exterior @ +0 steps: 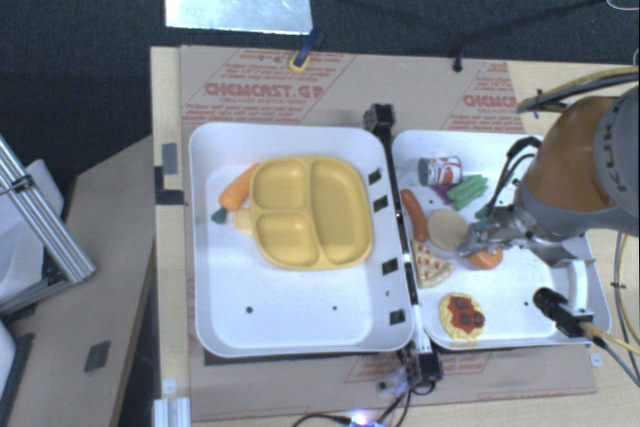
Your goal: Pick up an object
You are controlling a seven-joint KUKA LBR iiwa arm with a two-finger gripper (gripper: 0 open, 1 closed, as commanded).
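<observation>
Claw [484,245] sits low in the right bin [520,315], over an orange round item [487,259] just at its 6 o'clock; contact unclear. Cannot tell whether the claw is released or clenched. Crowded spot: tan disc [447,229] at 9 o'clock, pizza slice [431,267] at 8 o'clock, green piece [466,189] at 12 o'clock. Judgement: centre on the orange item alone, descend straight, close fully before lifting, and lift vertically so neighbours are not dragged. Left bin [215,245] carries the yellow tray [305,212]
</observation>
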